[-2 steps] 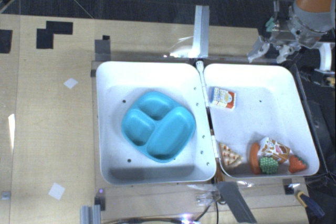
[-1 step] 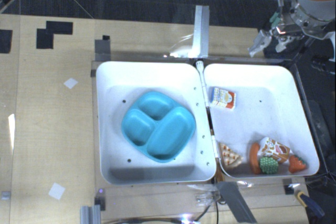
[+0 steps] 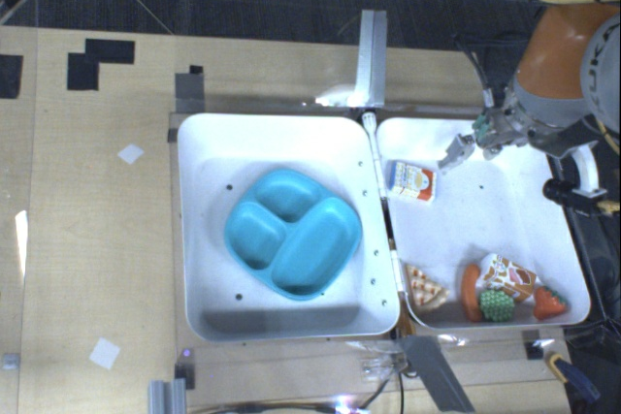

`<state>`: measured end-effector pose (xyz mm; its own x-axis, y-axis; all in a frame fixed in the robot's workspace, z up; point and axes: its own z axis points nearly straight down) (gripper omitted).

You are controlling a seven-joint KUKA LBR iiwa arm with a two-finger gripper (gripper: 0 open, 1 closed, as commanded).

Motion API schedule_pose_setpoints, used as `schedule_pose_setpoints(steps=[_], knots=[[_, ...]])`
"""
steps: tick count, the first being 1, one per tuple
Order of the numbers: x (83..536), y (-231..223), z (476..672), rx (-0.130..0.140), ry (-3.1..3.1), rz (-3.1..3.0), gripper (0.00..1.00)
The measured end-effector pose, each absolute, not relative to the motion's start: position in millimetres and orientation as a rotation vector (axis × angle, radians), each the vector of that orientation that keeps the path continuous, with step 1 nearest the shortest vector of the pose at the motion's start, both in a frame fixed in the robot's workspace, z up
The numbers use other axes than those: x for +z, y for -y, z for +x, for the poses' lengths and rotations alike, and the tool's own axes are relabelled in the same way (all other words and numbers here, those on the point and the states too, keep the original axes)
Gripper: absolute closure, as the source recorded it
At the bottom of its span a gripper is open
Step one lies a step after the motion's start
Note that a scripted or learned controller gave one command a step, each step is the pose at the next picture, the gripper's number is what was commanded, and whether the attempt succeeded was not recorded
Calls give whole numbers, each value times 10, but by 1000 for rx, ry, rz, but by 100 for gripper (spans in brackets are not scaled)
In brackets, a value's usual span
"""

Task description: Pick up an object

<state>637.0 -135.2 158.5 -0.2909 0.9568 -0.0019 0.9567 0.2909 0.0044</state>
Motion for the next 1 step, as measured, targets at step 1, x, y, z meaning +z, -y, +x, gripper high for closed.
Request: schedule_pose_setpoints(steps=[1], knots=[[1125, 868, 6675, 5, -2569, 1800, 0]])
